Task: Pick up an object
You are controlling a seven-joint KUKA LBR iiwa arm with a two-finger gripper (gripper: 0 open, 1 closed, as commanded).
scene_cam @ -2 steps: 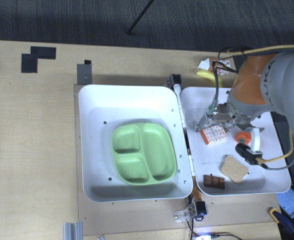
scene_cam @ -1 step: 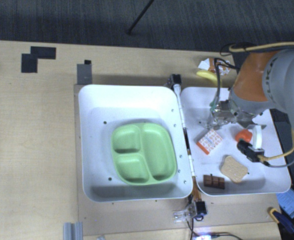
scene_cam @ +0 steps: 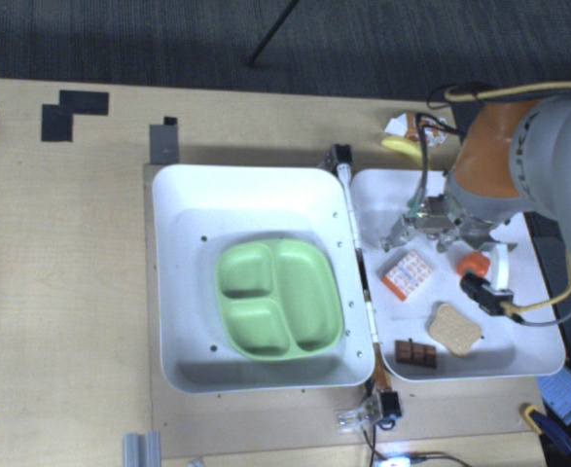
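Arm: the grey arm with the orange band reaches in from your right over the right-hand shallow white bin [scene_cam: 548, 353].
Gripper: the two-finger gripper [scene_cam: 423, 233] hangs low over that bin's upper half; its jaws stand spread apart with nothing between them.
Nearest object: the small flat packet with an orange-and-white checked print [scene_cam: 407, 274] lies on the bin floor just below the fingertips, apart from them.
Other candidates: the round tan biscuit-like piece [scene_cam: 455, 328], the dark brown chocolate-like bar [scene_cam: 416, 354] and a small orange-red piece [scene_cam: 474, 262] share the same bin.
Left bin: the left-hand white bin [scene_cam: 183, 261] bears a pale green three-compartment plastic tray [scene_cam: 279, 298].
Step in hand: you are at the approach, judging by the empty, spread jaws; no grasp is made.
Next move: centre over the packet, descend to straddle it, then clench; its flatness may make it slip.
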